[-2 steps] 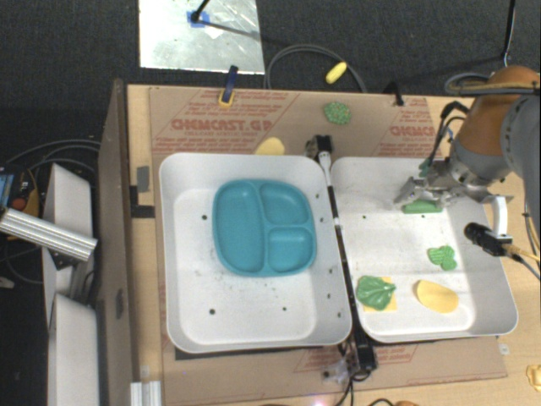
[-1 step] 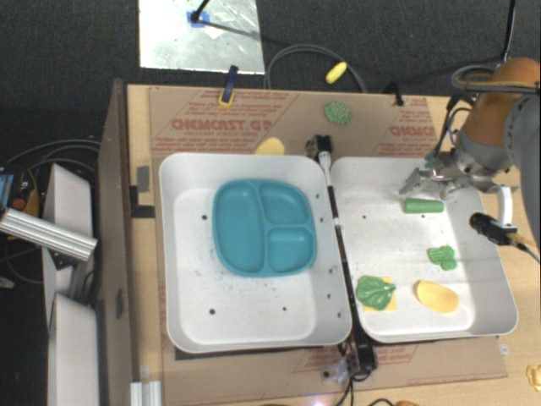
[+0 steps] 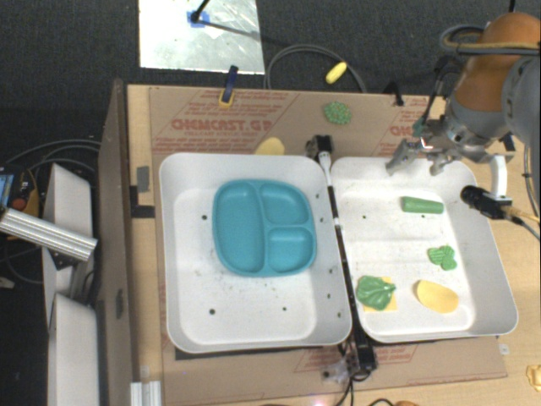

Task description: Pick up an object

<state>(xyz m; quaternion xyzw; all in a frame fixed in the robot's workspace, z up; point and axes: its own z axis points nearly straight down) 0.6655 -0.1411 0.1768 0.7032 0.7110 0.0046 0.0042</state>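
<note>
Left bin (image 3: 182, 227) held a blue divided plate (image 3: 264, 228), likely just parked there. Right of that plate, the right bin (image 3: 372, 227) held the pickable items: a green leaf toy (image 3: 374, 292), green bar (image 3: 421, 205), small green piece (image 3: 442, 257) and yellow piece (image 3: 436, 296). The gripper (image 3: 420, 157) hovered over that bin's far edge, fingers spread wide and holding nothing, probably staged before a descent.
</note>
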